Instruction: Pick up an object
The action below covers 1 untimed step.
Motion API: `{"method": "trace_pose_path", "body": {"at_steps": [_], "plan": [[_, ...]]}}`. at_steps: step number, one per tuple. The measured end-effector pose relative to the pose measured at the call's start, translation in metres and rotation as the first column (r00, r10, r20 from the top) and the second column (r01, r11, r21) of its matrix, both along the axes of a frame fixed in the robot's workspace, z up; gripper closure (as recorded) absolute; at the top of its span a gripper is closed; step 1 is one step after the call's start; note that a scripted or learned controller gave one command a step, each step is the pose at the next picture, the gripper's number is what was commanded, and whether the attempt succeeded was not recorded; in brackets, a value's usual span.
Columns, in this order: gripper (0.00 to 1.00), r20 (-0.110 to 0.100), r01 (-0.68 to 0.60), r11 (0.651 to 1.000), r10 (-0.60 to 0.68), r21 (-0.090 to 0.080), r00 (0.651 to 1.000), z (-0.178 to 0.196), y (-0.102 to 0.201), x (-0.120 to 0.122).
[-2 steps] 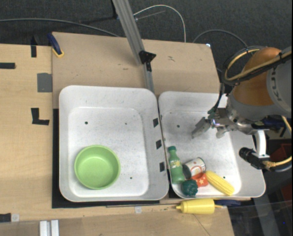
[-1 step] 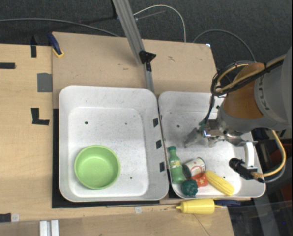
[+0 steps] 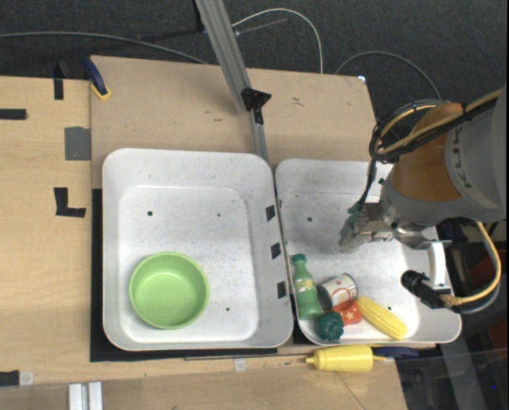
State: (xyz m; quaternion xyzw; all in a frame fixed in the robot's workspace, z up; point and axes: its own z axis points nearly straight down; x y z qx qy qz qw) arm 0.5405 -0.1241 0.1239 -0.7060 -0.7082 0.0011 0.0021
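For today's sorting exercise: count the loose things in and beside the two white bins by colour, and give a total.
Green: 3, the bowl, the bottle, the small dark green item
Yellow: 2, the corn cob, the mustard bottle
Red and white: 1, the can
Total: 6

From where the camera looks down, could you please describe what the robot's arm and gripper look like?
The arm is a bulky grey cylinder with an orange band above the wrist. Black and yellow cables loop over the band, and another yellow cable curves below on the right. The gripper is small, grey and metallic, with a black fitting beside a white bracket.
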Motion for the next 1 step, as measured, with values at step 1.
{"method": "trace_pose_path", "body": {"at_steps": [1], "plan": [[1.00,0.008,0.003,1.000,-0.003,-0.003,1.000,0.0497,-0.0099,0.0032]]}}
